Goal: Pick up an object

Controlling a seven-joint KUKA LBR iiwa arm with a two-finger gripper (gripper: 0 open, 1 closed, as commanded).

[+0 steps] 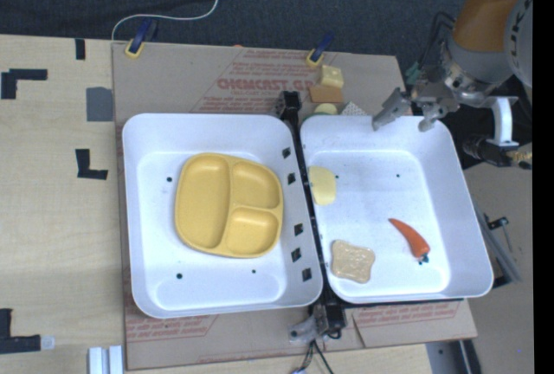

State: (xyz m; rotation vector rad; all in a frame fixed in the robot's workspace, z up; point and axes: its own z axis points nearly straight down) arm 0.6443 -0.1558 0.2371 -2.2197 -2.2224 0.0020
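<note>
The claw [404, 115] hangs released, fingers spread with nothing between them, over the far rim of the right bin [463, 216]. In that bin lie an orange chili pepper [409, 237], a toast slice [352, 261] and a pale yellow disc [322, 185] at its left wall. A yellow divided plate [228, 204] sits in the left bin [143, 216].

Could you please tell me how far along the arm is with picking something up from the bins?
Nothing looks picked yet. The gripper hangs open above the far rim of the right bin, with nothing between its fingers. The red pepper, the toast and the pale yellow piece lie on that bin's floor. Descending, grasping and lifting all remain.
</note>
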